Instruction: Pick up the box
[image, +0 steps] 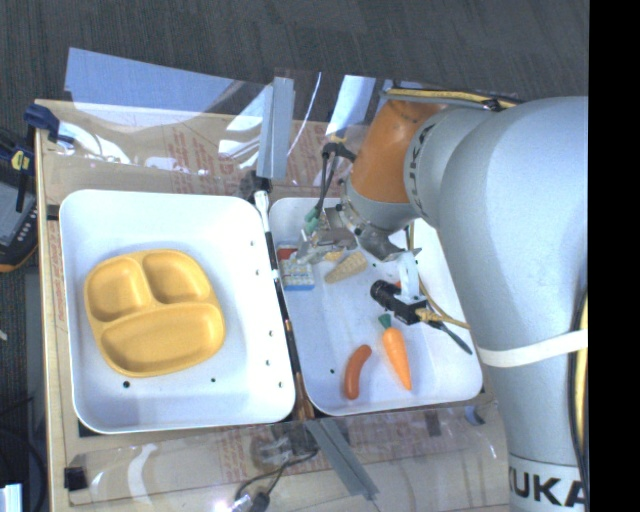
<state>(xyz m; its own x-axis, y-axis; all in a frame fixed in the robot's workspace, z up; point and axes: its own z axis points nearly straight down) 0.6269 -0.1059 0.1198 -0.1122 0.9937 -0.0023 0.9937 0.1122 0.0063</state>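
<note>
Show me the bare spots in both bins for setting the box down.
Left bin: bare floor rings the yellow divided plate, widest along its right side. Right bin: open strip left of the sausage. Crowded at the top around the pincer, box and carrot.

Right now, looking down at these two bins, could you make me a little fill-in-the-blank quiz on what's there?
1. The yellow divided plate lies in the ____ bin.
2. The carrot lies just right of the ____.
3. The gripper hangs over the small ____ by the right bin's left wall.

Missing words: left; sausage; box
</note>
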